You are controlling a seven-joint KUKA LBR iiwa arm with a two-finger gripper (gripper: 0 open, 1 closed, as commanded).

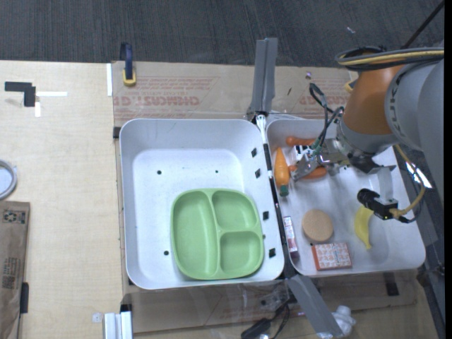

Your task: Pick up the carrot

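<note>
The camera looks down on two white bins side by side. The left bin holds a green plate with three sections, lying flat toward the near side. Nothing sits on the plate.

The right bin holds the small things. The carrot lies along the bin's left wall, at the far end, with its long side running near to far. It seems to rest against the wall, which would make it hard for fingers to get around it from that side. Just right of the carrot there are more orange and red bits, and I cannot tell what they are.

The arm comes in from the right, and its orange band sits above the far part of the right bin. The gripper reaches low toward the left, just beside the carrot. It looks placed there so it can close on the carrot. The shiny fingers are a jumble with wires over them, so I cannot tell if they are wide or narrow. I do not see the carrot between them.

Nearer in the right bin lie a round brown disc, a small red box and a banana. They are well apart from the carrot. The big arm covers the far right corner of this bin.
</note>
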